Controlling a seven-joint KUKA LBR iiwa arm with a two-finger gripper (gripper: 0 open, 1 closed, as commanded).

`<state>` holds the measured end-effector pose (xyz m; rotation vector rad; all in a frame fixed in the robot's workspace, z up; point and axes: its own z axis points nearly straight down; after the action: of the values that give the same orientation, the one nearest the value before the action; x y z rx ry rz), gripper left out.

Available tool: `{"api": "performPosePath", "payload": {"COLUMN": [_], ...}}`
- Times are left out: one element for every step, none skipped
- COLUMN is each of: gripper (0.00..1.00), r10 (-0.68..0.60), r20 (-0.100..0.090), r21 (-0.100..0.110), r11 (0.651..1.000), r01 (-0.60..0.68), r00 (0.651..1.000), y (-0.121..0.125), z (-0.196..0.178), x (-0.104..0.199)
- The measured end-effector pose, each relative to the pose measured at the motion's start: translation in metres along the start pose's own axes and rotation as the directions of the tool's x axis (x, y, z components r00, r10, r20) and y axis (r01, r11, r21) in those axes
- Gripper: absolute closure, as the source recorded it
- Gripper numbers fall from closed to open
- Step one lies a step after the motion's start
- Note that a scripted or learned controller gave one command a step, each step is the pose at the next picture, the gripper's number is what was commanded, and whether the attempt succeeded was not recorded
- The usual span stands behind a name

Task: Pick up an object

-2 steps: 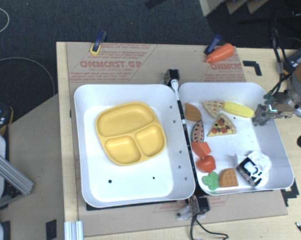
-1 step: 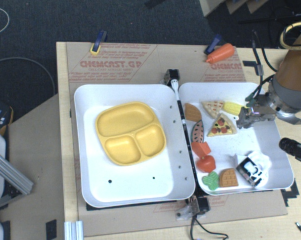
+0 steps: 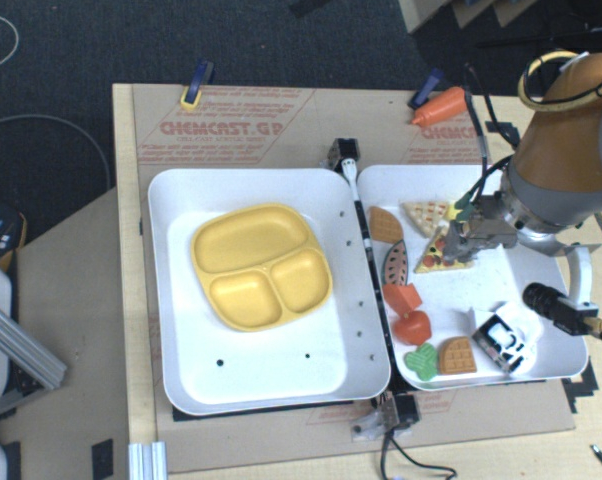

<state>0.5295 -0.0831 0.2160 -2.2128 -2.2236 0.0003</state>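
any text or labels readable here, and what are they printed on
"CHEMCAST GP": red print on the brown paper-covered board under the bins, left side behind the left white bin.
The same red print repeats faintly on the board's right side, near the orange clamp; too blurred to read.
A black-and-white patterned block in the right white bin carries markings; too small to read.

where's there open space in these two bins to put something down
Left bin: bare floor along the front edge and left wall, around the yellow divided plate. Right bin: crowded along its left side with toy food; the gripper works mid-bin; a small bare patch lies centre-front.
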Motion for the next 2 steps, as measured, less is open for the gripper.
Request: {"api": "performPosePath", "payload": {"gripper": [1.00, 1.00], "r10": [-0.001, 0.003], "r20": [0.000, 0.002], "r21": [-0.001, 0.000], "r11": [1.000, 1.000], "r01": [0.001, -0.003], "r00": [1.000, 1.000], "y": [-0.003, 0.001], "z": [-0.003, 0.002], "x": [0.045, 0.057]}}
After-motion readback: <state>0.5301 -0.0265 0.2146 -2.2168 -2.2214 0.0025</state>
